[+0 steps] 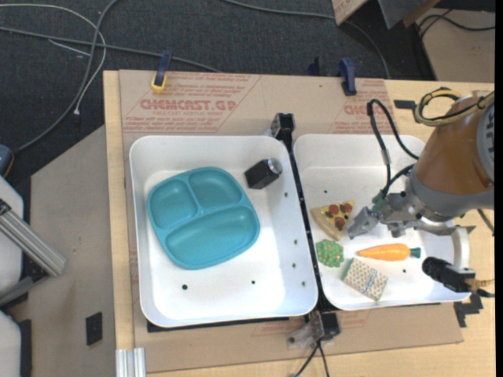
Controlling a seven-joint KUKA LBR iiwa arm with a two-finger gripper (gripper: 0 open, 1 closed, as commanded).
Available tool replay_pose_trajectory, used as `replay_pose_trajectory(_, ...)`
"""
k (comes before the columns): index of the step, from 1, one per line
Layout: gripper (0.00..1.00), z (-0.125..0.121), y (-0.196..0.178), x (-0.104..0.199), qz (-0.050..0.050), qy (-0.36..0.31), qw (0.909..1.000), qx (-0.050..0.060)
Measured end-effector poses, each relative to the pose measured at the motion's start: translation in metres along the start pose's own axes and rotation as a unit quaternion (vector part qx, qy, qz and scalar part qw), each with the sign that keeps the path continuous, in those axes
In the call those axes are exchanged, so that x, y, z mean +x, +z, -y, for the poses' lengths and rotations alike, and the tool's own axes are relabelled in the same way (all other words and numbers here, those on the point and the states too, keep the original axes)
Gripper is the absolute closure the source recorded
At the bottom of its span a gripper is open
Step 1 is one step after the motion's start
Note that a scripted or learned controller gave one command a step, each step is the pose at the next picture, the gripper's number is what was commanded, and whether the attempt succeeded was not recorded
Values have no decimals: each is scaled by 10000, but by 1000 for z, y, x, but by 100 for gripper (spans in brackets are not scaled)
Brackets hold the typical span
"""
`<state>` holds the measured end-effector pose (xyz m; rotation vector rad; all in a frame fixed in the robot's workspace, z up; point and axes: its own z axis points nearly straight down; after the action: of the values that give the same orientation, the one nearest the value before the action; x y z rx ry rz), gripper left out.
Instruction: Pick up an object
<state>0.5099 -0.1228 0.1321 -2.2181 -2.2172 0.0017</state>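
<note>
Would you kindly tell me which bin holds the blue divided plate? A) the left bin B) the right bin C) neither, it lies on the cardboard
A: the blue divided plate lies flat in the left bin, beside a small black object.

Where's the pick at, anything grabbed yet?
Done: the arm has reached into the right bin. In hand: the gripper sits low beside the pizza slice, with nothing visibly between its fingers. Left: the grasp and the lift. The carrot, green piece and speckled block all lie on the bin floor; the teal tray and black object rest in the left bin.
</note>
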Motion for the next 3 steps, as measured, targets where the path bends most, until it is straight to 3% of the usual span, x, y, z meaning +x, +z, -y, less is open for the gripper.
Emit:
replay_pose_trajectory(1,100,-1,-13,-1,8,3,10000,-24)
replay_pose_trajectory(3,100,-4,-118,10,20,-12,10000,-49)
